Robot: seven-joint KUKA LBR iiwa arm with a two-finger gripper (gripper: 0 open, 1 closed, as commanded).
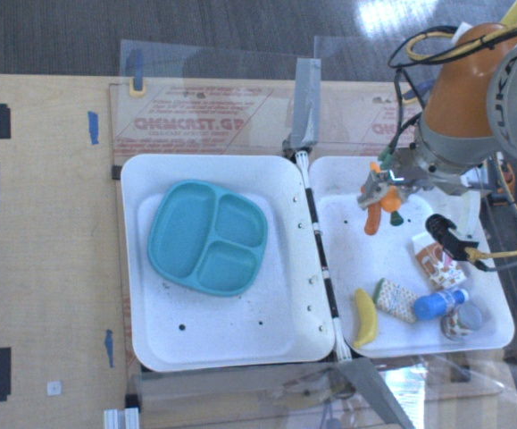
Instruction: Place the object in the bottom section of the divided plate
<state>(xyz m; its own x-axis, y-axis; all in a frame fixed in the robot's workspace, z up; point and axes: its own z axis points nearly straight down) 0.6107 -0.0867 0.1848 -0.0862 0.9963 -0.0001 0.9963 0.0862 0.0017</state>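
Tabletop (44, 266): light wood, with two white bins side by side.
Left bin (231, 347): has the blue divided plate (208, 237); all three parts look bare.
Right bin (490, 329): has a banana (364, 317), a blue bottle (437, 305) and small packets.
Gripper (379, 195): up over the right bin; an orange carrot (373, 218) hangs at its tip, but I cannot tell if it is clamped.
Done: nothing is on the plate yet.
Left to do: carry the carrot over and set it in the bottom part.
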